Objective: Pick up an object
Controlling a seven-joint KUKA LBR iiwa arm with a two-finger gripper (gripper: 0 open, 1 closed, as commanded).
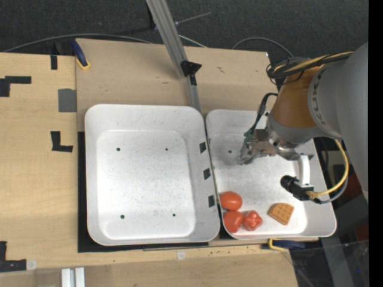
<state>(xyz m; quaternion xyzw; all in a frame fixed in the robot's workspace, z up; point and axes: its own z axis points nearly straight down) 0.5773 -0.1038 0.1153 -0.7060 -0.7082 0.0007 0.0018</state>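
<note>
The right bin [236, 123] holds three red tomato-like pieces near its front left corner: one [231, 200] by the divider, one [233, 221] at the front rim, and a lumpier one [252, 220] beside it. An orange waffle-like piece [280, 213] lies to their right. My gripper [246, 155] hangs over the middle of the right bin, behind the objects, with nothing visible between its fingers. The wrist with its orange band [293, 106] hides part of the bin's right side.
The left bin [108, 119] stands beside the right one, joined by a divider with black clips [207, 173]. A grey metal pole [170, 31] slants in from the top to the bins' back edge. Cables [335, 178] loop at the right.
</note>
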